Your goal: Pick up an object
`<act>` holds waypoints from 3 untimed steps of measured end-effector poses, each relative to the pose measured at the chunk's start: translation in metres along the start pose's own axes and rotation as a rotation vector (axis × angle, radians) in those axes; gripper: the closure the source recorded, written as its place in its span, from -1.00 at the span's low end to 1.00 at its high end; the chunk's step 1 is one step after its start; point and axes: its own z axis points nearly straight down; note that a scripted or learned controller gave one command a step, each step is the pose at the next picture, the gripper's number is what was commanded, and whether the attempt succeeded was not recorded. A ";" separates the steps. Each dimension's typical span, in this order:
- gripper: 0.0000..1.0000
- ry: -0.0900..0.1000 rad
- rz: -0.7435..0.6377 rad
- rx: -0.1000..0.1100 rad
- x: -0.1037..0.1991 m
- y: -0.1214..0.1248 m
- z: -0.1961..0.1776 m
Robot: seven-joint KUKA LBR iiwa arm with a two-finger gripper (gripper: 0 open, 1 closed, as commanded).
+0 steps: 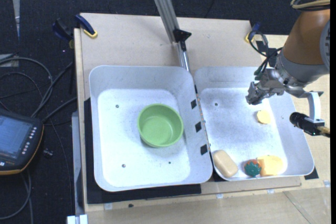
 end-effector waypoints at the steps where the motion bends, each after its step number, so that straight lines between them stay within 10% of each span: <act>1: 1.00 0.000 0.000 0.000 0.000 0.001 -0.052; 3: 1.00 0.002 -0.004 0.004 0.085 -0.030 -0.049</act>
